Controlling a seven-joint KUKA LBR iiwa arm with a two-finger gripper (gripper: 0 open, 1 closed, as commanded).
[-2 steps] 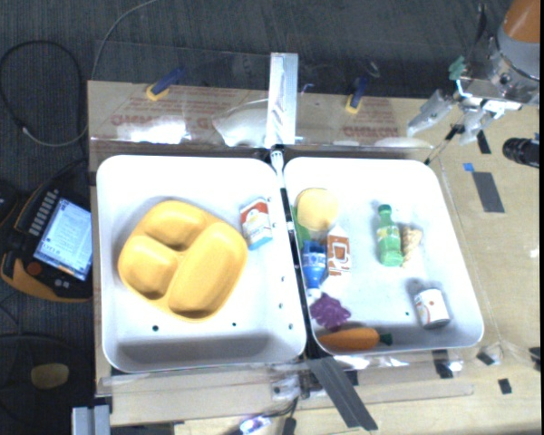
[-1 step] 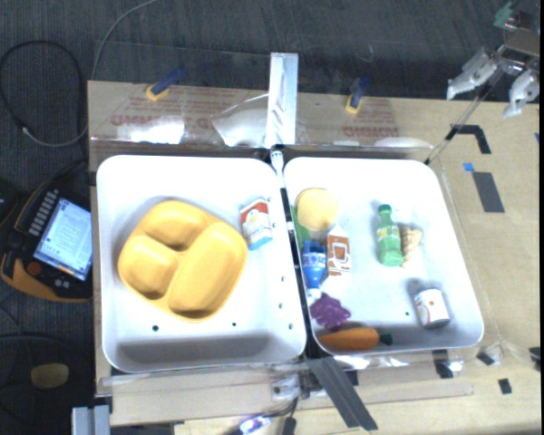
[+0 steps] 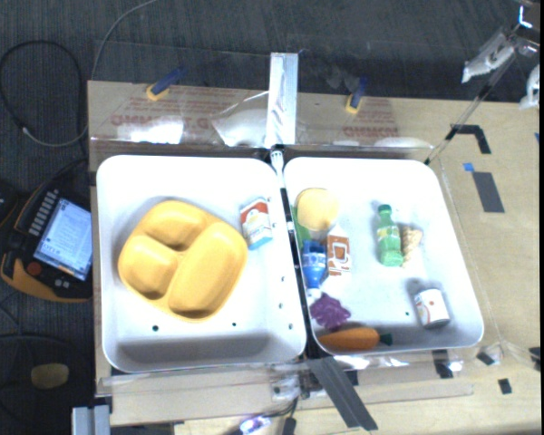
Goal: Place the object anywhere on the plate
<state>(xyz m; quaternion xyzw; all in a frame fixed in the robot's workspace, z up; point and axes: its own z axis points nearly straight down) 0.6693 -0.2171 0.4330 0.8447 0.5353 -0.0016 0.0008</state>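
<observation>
A yellow three-compartment plate point(image 3: 181, 261) is seen in the left bin point(image 3: 118, 333), with a small carton point(image 3: 256, 223) lying just beside its right edge. In the right bin point(image 3: 462, 324) are gathered a yellow round fruit point(image 3: 315, 208), a green bottle point(image 3: 389, 236), a blue packet point(image 3: 314, 265), purple grapes point(image 3: 329, 312), a carrot point(image 3: 349, 338) and a small can point(image 3: 431, 305). No tool state can be told
</observation>
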